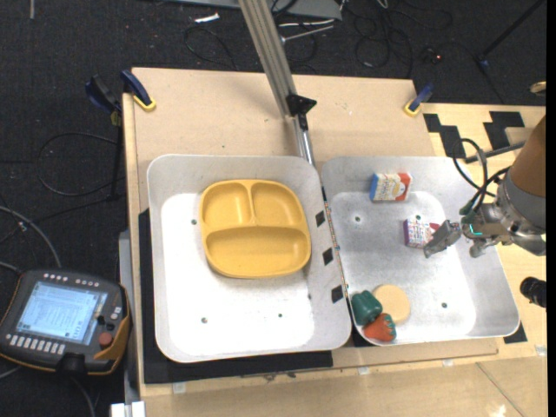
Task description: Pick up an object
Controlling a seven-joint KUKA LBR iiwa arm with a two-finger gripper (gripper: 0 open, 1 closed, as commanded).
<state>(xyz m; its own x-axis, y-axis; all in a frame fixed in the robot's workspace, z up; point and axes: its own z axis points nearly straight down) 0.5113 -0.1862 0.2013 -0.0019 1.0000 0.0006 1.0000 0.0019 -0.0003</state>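
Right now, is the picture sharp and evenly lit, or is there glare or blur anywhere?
In the camera view, light falls fairly evenly; the right bin shows a soft sheen, no harsh glare. The yellow tray is crisp, with a thin shadow under its near edge. The gripper looks slightly soft, and the small packets' print is too small to read. The floor is dark.
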